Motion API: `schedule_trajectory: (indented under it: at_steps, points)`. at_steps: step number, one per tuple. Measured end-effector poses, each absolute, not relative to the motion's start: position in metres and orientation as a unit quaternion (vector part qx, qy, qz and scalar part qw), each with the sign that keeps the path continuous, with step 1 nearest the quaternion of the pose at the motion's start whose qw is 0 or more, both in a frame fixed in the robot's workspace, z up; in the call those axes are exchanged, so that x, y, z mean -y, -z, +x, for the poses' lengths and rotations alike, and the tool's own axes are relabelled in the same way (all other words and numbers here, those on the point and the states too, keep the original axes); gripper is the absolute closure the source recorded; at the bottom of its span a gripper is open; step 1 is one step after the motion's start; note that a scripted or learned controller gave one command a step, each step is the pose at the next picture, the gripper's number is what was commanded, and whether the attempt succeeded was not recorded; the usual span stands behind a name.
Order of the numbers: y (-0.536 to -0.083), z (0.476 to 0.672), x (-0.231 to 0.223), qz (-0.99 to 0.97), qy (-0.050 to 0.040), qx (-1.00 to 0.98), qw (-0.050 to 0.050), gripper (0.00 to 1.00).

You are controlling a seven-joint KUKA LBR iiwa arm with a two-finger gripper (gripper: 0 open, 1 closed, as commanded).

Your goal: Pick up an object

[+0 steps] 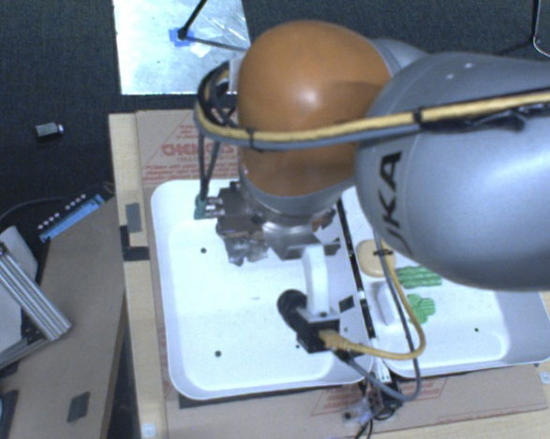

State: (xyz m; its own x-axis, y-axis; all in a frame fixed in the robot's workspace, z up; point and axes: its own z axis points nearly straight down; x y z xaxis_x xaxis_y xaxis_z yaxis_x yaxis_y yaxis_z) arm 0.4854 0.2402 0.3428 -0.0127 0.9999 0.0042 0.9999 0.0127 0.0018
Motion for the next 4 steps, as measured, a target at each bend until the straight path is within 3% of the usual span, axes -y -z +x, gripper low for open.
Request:
schedule_trajectory:
  at_steps: [1, 2, 3, 4]
  points:
    - [-0.367, 0.598, -0.233, -0.708, 0.0042, 0.706, -0.003, 1.00]
    - [-0.385, 0.672, -0.233, -0.707, 0.0034, 0.707, -0.002, 1.00]
    - [-0.528, 0.668, -0.215, -0.706, 0.0082, 0.708, -0.005, 1.00]
    - [-0.537, 0.669, -0.146, -0.709, 0.0013, 0.706, -0.002, 1.00]
